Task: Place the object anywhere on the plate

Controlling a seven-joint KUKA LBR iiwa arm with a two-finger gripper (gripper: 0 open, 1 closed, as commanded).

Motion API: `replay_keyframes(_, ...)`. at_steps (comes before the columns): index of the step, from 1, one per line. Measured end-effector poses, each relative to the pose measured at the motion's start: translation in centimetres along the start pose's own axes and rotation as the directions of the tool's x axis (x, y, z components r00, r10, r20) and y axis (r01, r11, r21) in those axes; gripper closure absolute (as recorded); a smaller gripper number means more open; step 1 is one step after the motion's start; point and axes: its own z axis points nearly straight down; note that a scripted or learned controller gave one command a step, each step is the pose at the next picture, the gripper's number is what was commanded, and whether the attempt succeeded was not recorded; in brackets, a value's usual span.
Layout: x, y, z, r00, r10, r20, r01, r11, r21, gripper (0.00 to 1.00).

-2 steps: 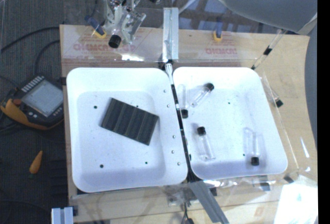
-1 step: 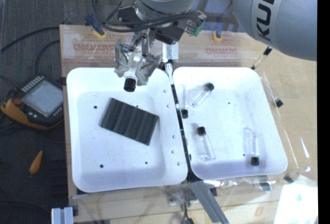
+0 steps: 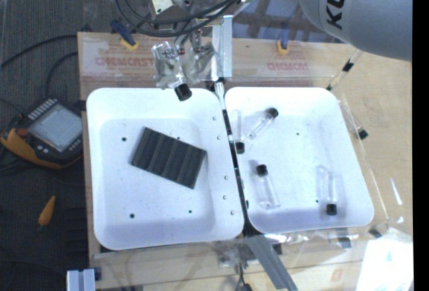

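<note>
arm w/ orange band enters from top right of frame; wrist sits over the upper centre, above the far rim of the bins. pincer (image 3: 179,75) hangs near the upper right corner of the left bin (image 3: 107,216), at its far rim. a small clear vial w/ black cap (image 3: 181,90) shows at the pincer tip, cap end down; looks pinched betw. the fingers, though clutter of metal parts makes the contact hard to read.

left bin: dark ribbed rectangular plate (image 3: 167,157) lies flat, slightly rotated, approx. centre of bin. vial at pincer is up and to the right of the plate, well apart from it, not on it.

right bin (image 3: 348,142): three more clear vials w/ black caps. one (image 3: 263,121) in upper left part, tilted diagonally; one (image 3: 265,186) lower centre-left; one (image 3: 327,194) lower right, cap toward the near rim. all lie on their sides, apart from each other.

desk (image 3: 375,88) is light wood w/ red print along the far edge. handheld pendant w/ screen (image 3: 50,132) lies at left of frame, off the desk, on dark floor.
</note>
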Motion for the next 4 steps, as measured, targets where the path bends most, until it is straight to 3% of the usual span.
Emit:
replay_keyframes(1, 0.1, -3.9, 0.8, 0.879, -0.477, 0.002, 0.477, 0.879, 0.000, 1.00)
replay_keyframes(2, -1.1, -0.8, 11.4, 0.800, -0.600, 0.004, 0.600, 0.800, -0.002, 1.00)
replay_keyframes(3, 0.1, -7.4, 11.3, 0.813, -0.583, 0.004, 0.583, 0.813, 0.000, 1.00)
replay_keyframes(4, 0.1, -7.4, 0.0, 0.704, -0.710, 0.001, 0.710, 0.704, 0.002, 1.00)
